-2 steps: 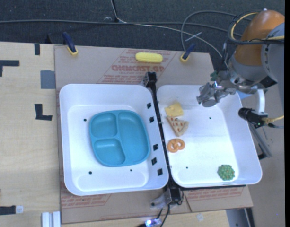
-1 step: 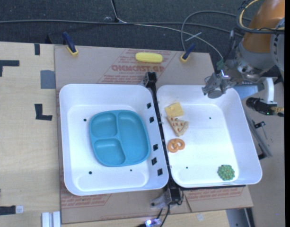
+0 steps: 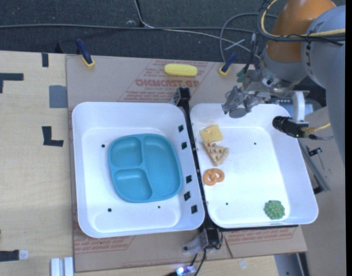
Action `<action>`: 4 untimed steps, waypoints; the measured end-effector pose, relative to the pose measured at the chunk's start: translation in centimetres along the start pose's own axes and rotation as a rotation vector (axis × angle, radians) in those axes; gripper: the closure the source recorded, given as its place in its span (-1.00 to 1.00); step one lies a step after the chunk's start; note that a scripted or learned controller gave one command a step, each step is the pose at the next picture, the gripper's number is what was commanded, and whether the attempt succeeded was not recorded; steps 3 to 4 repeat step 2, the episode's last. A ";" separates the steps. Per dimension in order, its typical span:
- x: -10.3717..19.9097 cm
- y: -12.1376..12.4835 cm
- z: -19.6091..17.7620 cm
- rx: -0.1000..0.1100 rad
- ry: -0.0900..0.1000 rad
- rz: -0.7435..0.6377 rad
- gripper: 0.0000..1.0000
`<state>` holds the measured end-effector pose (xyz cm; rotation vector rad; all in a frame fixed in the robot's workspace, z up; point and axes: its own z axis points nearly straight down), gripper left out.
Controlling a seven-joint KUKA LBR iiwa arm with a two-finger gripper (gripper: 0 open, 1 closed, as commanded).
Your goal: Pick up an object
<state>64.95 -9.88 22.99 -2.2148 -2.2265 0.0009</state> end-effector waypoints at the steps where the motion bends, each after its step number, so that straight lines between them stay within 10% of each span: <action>1: 5.2 0.8 1.1 0.000 0.000 0.000 1.00; 2: 10.4 1.6 1.9 0.000 0.000 0.001 1.00; 4: 10.4 1.6 1.9 0.000 0.000 0.001 1.00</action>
